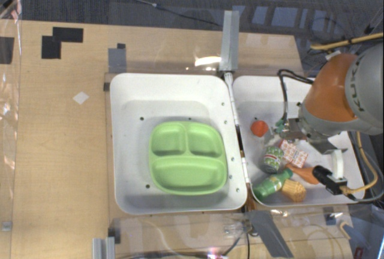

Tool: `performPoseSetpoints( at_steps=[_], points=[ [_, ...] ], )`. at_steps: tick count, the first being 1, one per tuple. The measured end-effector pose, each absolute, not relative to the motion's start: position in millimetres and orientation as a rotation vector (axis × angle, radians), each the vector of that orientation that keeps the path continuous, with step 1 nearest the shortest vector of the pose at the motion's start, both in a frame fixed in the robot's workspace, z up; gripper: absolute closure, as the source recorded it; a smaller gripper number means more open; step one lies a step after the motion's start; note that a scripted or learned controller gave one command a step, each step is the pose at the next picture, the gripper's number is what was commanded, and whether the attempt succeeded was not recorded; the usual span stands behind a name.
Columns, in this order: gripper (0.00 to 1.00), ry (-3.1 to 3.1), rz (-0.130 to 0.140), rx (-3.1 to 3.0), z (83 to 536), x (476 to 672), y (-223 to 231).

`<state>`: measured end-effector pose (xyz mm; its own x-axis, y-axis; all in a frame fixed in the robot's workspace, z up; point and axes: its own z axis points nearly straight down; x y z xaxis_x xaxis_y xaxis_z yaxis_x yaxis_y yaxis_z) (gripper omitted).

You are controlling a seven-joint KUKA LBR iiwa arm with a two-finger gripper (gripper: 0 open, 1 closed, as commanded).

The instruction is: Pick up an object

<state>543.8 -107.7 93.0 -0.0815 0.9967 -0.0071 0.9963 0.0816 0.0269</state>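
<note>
Tool [287,129] tips hidden among toys in right bin [258,91].

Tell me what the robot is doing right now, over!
Tool low in the right bin, over the toy pile. Red ball, green bottle and carrot all lying loose. Green tray alone in the left bin.

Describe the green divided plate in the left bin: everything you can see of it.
The green plate is a light lime colour, looks like smooth moulded plastic, and is a rounded rectangle. It has three compartments: two smaller ones along its far side and one wide one along its near side, all without contents. It lies flat and face up on the floor of the left bin, toward the near right part, with nothing else touching it.
</note>
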Motion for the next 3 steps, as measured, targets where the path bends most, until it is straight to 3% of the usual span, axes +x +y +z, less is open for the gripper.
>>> performPoseSetpoints(
  at_steps=[2, 3],
  points=[
    [0.00, 2.415, 0.009, 1.995, 89.1, 671.7, -88.2],
    [1.00, 2.421, 0.015, 1.982, 99.7, 674.7, -85.2]
  ],
)
